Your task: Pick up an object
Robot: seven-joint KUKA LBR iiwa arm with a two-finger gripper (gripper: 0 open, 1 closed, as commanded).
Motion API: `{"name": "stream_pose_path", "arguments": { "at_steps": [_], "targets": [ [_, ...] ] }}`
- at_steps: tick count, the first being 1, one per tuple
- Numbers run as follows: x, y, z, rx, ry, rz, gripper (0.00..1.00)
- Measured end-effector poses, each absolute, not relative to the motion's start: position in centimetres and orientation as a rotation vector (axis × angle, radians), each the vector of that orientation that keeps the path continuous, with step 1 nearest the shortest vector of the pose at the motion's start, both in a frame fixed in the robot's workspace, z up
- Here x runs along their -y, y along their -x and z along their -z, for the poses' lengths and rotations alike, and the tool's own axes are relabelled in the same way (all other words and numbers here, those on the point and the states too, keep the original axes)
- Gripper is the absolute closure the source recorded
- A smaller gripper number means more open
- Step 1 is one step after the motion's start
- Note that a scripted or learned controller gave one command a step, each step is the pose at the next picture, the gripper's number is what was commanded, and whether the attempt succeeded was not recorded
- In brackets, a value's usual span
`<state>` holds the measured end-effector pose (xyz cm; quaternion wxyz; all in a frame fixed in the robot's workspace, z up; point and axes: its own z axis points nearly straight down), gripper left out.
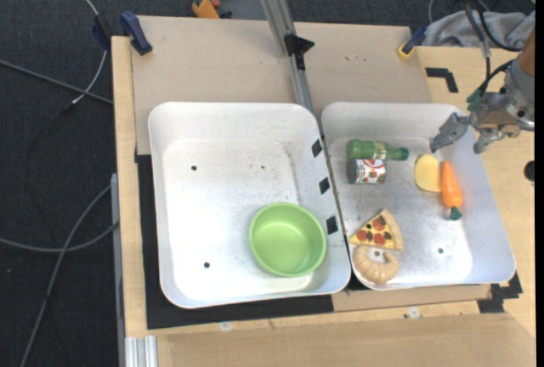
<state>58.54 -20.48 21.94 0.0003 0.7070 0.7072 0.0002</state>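
The arm (525, 76) comes in from the right edge of the bench (221, 59), toward its far right corner. Its grey wrist section sits at that edge, with a sliver of the orange band just above it at the border of the view. The gripper (466, 138) hangs below the wrist and points down and to the left. The jaws stand spread apart: one dark finger (447, 134) angles out to the left, the other (484, 140) reaches down nearer the wrist, and a clear gap shows between their tips. Nothing sits between the fingers.
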Motion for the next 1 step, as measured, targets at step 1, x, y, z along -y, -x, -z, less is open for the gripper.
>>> {"name": "stream_pose_path", "arguments": {
  "at_steps": [1],
  "targets": [
    [19.74, -57.73, -16.73, -2.224, -2.223, 0.003, 0.00]
  ]
}}
